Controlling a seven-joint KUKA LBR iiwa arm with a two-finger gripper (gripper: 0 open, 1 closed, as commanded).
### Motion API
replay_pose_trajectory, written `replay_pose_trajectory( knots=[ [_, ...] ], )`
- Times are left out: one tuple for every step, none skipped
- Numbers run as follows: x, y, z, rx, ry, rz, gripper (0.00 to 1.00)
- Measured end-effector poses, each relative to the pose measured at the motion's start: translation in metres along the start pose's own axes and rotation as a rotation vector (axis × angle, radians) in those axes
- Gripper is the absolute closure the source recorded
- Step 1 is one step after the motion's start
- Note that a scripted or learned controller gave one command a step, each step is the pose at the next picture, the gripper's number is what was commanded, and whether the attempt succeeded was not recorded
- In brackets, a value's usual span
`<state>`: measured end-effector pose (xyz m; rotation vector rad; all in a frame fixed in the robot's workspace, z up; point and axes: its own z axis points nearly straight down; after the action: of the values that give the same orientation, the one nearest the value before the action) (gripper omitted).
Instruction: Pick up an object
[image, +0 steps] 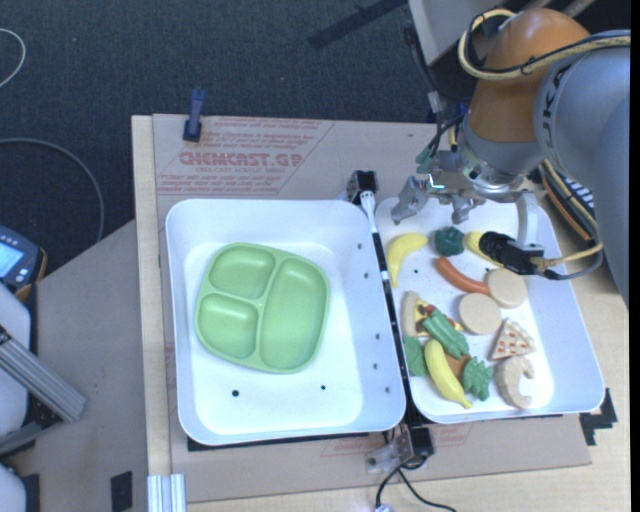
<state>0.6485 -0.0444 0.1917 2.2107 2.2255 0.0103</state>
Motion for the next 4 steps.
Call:
replay_pose_trajectory(
  knots=[
    [0.067,-0.022,0.007,0.012,0.001,0.000,0.00],
    [0.109,-0.014,0.069,-0.007,-0.011,0.012,0.00],
    [0.111,-0.016,0.070,-0.017,-0.014,0.015,0.00],
    [0.115,-0.029,0.071,-0.009,-0.022,0.020,0.00]
  ],
)
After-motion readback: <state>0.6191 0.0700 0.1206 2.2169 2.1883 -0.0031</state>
